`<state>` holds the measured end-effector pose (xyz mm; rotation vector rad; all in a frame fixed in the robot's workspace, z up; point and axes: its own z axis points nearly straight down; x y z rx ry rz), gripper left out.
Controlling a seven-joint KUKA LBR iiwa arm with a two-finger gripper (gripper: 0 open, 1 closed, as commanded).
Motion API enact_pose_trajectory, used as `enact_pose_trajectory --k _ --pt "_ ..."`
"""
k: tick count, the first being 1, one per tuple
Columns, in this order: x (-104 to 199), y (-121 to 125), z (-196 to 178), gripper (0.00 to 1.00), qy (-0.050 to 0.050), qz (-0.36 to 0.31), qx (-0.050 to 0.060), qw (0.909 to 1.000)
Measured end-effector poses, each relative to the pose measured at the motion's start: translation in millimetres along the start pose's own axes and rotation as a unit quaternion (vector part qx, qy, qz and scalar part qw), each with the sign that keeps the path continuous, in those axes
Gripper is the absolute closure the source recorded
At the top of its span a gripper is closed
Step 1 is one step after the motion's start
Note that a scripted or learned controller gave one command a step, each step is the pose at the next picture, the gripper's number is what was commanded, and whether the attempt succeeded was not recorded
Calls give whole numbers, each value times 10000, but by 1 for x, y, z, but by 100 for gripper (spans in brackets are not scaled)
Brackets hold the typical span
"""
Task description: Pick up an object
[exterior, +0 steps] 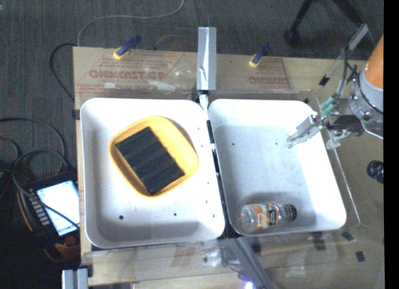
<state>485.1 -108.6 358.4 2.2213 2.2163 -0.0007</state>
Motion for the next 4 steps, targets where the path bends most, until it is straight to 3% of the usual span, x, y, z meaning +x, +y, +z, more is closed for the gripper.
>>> enact_pose_trajectory --k 1,2,3,4 --pt "8 0 -76 0 -2 701 -4 9975" --pt "-13 0 -76 0 -3 1406 6 9901" --pt "-3 0 -76 0 -3 1744 4 9847" --pt "-12 0 -75 0 1 2242 10 9745"
